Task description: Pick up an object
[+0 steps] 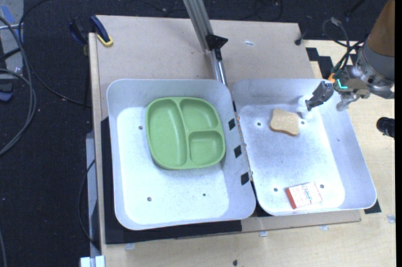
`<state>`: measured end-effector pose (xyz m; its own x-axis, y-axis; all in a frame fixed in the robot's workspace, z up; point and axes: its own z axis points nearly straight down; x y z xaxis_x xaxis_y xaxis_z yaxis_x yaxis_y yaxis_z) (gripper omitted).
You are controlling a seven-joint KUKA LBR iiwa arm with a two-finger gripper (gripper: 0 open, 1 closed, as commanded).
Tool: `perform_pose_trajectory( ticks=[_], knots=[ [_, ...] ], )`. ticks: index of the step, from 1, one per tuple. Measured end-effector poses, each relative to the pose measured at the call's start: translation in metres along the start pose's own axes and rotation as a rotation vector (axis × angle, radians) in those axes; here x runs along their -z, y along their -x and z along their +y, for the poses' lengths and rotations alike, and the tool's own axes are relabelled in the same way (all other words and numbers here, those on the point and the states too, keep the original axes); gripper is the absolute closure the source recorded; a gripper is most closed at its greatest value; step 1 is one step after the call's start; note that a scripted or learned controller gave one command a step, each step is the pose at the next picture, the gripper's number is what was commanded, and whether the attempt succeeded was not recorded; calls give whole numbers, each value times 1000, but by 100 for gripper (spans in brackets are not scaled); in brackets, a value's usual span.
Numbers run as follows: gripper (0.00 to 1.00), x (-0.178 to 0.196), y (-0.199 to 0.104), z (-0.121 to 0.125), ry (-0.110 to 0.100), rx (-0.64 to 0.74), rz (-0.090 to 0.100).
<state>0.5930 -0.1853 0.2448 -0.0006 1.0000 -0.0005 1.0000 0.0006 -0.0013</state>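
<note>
Claw (321, 95) hovered over right bin (352, 152), its opening unreadable, nothing seen in it. Bread slice (285, 122) lay just left of it on the bin floor. Pickup not yet made.

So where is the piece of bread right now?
The piece of bread lies in the right bin, toward its far end. The gripper is just up and to its right, and a small red and white box sits nearer the camera.

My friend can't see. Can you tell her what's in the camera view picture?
A robot gripper hangs above the right bin, near a piece of bread. A small red and white box lies nearer the front. The left bin holds a green divided plate.
</note>
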Motion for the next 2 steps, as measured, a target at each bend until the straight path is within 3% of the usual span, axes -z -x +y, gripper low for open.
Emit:
perform_pose_trajectory(
  ticks=[1,2],
  knots=[
    [0,1,0,0,2,0,0],
    [0,-43,1,-2,-2,-1,0]
  ],
)
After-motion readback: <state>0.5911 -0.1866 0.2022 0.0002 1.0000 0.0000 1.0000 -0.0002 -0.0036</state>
